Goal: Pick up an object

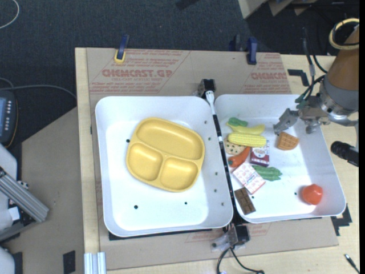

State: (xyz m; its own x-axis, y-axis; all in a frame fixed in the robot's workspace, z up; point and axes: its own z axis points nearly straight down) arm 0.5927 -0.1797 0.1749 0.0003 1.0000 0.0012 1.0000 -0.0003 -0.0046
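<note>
In the right bin point(328, 153), my gripper point(298, 123) hangs near the far right side, open, with its fingers point(283, 121) spread and nothing between them. Just below and slightly left of it lies an orange waffle-like piece point(287, 141). A red tomato point(311, 194) sits near the bin's front right corner. Along the bin's left side lie a yellow corn cob point(246, 137), a green pod point(238, 122), an orange carrot point(239, 156), a red-and-white packet point(248, 178), a green vegetable point(268, 173) and a brown chocolate bar point(244, 200).
The left bin point(114, 198) holds a yellow divided plate point(165, 154). A black divider bar point(219, 147) runs between the two bins. Blue and yellow clamps point(120, 55) sit at the bench's far edge. The arm's body point(345, 79) stands over the right bin's far right corner.
</note>
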